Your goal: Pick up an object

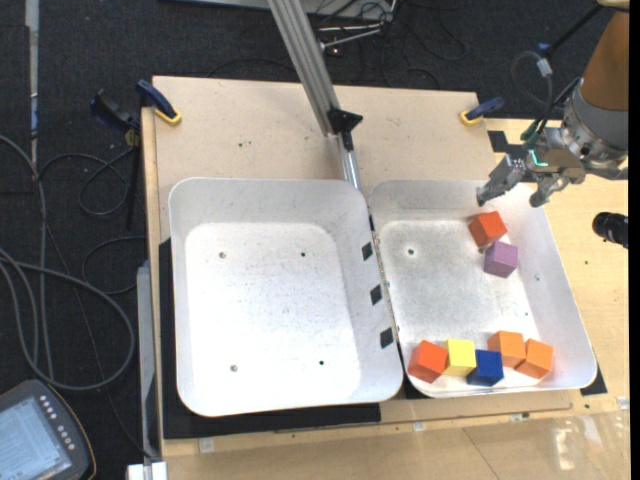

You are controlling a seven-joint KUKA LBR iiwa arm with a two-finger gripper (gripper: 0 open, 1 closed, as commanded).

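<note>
Nothing is picked up yet: the grey two-finger gripper [520,190] hangs with its fingers spread apart and holding nothing, above the far edge of the right shallow white bin [565,298], just beside the small orange cube [487,229], so descent, closing and lift remain.

No readable text, label, brand, number or sign anywhere I can see, screen of the handheld pendant [35,438] at near left too blurred to read, blocks and bins plain, bench bare of markings
</note>
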